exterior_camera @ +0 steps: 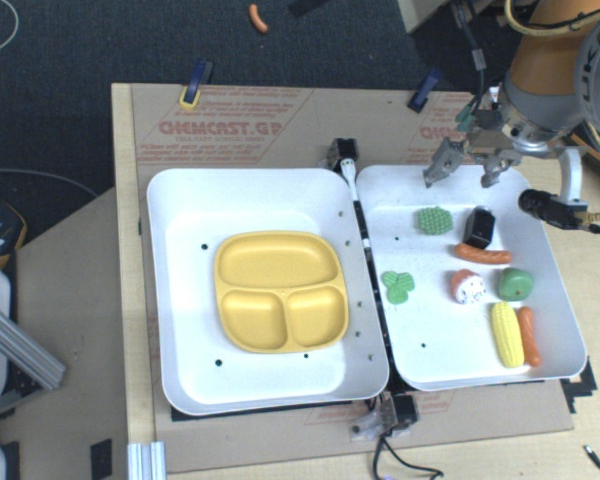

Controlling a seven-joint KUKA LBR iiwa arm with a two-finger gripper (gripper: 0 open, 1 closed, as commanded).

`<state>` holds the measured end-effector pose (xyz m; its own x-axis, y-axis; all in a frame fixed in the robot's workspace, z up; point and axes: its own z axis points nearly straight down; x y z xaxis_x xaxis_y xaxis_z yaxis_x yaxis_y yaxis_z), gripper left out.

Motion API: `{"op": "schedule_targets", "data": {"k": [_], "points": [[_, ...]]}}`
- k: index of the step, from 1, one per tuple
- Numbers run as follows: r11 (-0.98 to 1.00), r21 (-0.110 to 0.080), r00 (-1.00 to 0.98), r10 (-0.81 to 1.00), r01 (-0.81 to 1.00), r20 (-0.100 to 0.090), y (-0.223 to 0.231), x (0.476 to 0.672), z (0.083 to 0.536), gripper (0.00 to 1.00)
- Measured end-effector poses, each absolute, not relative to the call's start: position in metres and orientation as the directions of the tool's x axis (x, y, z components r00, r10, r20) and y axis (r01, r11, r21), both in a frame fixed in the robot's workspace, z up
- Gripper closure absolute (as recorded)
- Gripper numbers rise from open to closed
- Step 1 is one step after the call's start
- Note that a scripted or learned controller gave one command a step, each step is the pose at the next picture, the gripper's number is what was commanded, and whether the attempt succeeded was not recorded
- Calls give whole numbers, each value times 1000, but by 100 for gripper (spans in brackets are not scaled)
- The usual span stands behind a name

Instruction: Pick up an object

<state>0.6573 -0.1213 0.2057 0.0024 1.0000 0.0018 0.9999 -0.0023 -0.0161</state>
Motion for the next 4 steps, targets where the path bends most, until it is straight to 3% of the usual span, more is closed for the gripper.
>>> {"op": "schedule_targets", "data": {"k": [1,3,4], "points": [[0,-1,0,1000,1000,0,-121,660,216,0],[2,-5,-1,1000,1000,1,-108,665,110,0],[2,-4,-2,1000,1000,0,-107,665,84,0]]}}
